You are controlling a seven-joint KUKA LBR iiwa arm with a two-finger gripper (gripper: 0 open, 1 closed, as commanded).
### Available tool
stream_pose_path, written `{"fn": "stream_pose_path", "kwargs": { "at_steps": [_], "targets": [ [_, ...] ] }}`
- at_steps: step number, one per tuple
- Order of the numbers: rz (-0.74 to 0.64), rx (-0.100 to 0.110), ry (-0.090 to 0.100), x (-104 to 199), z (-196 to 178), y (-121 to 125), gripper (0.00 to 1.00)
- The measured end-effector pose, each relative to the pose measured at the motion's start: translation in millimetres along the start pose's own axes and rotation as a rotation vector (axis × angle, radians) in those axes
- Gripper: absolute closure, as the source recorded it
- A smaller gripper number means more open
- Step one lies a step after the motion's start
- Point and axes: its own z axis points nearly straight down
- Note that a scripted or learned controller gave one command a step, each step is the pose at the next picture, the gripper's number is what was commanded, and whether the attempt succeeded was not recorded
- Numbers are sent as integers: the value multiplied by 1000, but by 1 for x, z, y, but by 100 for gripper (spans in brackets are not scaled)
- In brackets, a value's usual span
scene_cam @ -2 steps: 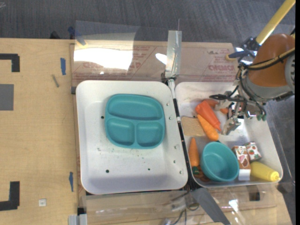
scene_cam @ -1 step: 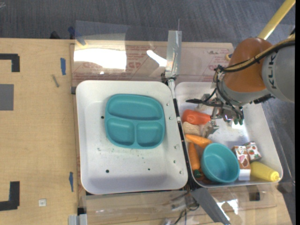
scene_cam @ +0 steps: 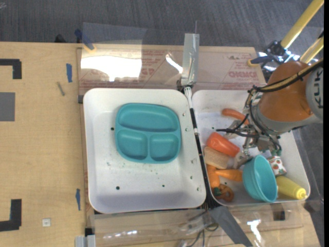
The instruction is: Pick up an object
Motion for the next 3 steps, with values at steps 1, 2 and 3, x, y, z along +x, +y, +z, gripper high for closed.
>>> {"fn": "stream_pose_path", "kwargs": {
  "at_steps": [1,2,3],
  "targets": [
    [150,3,-17,69,-3,12,0],
    [-131,-1,1,-17,-16,5,0],
    [-60,-1,0,-62,2,15,0]
  ]
}}
